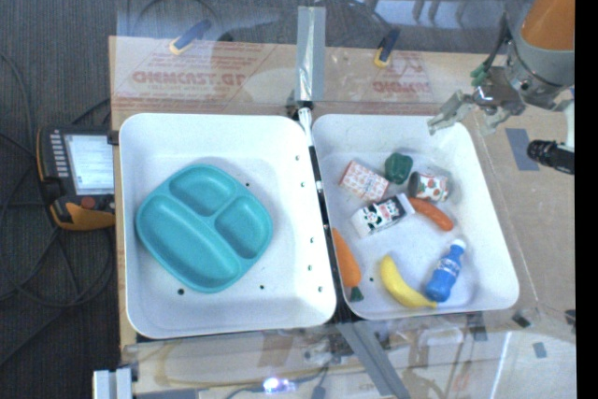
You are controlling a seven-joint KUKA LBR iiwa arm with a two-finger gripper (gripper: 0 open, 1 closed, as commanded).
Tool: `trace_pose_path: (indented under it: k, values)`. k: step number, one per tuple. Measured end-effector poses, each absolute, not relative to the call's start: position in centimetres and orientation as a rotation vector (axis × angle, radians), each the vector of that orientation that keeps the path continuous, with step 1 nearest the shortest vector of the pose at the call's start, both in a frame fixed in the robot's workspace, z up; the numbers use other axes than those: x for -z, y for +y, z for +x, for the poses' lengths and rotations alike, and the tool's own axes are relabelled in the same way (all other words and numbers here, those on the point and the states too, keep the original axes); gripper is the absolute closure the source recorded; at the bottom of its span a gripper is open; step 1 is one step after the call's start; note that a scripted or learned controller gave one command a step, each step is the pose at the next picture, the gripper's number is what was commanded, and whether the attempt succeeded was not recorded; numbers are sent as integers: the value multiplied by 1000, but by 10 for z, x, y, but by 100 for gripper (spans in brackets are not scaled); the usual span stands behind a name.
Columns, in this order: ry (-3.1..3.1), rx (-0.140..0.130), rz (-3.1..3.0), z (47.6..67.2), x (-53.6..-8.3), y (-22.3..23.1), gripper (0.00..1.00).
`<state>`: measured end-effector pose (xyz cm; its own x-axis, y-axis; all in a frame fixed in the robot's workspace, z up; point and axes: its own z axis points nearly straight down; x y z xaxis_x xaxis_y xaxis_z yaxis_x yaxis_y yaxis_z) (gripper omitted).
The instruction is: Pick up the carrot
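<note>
Carrot (347, 264) against right bin's (495, 229) left wall, likely light rigid slick plastic, best pinched mid-body across its width; gripper (464, 110) fingers look spread, grasping nothing

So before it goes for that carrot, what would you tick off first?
1. Carrot in view, lying by the right bin's left wall: ok.
2. Space above the carrot free: ok.
3. Neighbours apart: the banana lies close to it, but apart: ok.
4. Room for fingers on the wall side: cannot tell.
5. Gripper over the carrot: not ok, it sits at the bin's far right corner.
6. Gripper carrying nothing: cannot tell.
</note>
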<state>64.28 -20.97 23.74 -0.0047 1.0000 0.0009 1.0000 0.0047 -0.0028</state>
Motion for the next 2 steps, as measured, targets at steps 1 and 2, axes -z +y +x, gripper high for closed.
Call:
trace_pose_path:
  k: [1,2]
  values:
    - [-2396,4,-2039,618,-104,-153,0]
    - [-2396,9,-2033,619,-113,-150,100]
